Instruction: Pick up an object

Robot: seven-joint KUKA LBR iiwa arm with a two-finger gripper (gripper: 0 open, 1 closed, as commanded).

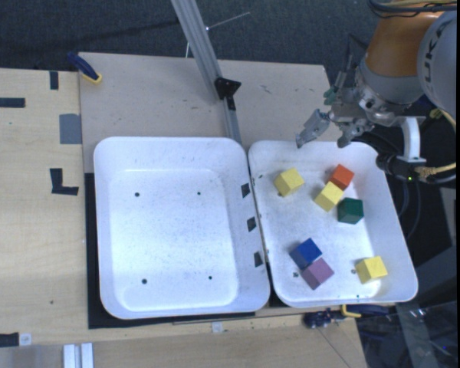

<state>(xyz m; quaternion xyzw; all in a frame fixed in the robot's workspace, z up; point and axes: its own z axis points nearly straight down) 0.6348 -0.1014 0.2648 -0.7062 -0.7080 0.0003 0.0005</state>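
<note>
Arm (pixel 414 44) comes in from the right, grey with the orange band up top, wrist sitting over the far edge of the right bin (pixel 383 228). Jaws (pixel 327 131) are open and hold nothing: two fingers splayed apart, one fingertip (pixel 307 135) pointing left-down, the other further right. They hang above the far rim of the right bin, clear of every block.

Right bin contents, seven blocks, all lying on the bin floor:
- yellow block (pixel 289 182), far-left part of the bin, closest to the jaws but apart from them
- orange block (pixel 341 176), far side, right of that yellow one
- second yellow block (pixel 329 196), touching or just beside the orange one, on its near-left
- green block (pixel 350 210), just beside the second yellow, on its near-right
- blue block (pixel 306 251), near side, middle
- purple block (pixel 318 272), touching the blue one on its near-right
- third yellow block (pixel 371 268), near-right corner, well apart from the purple

Left bin (pixel 107 228) sits right beside the right bin, rims touching or nearly so down the middle.

Counter (pixel 31 228) is light wood with dark tape marks on the left. A slanted metal bar (pixel 199 37) runs from the far edge down to the gap between the bins. Blue and yellow clamp (pixel 84 67) at the far-left corner of the board.
</note>
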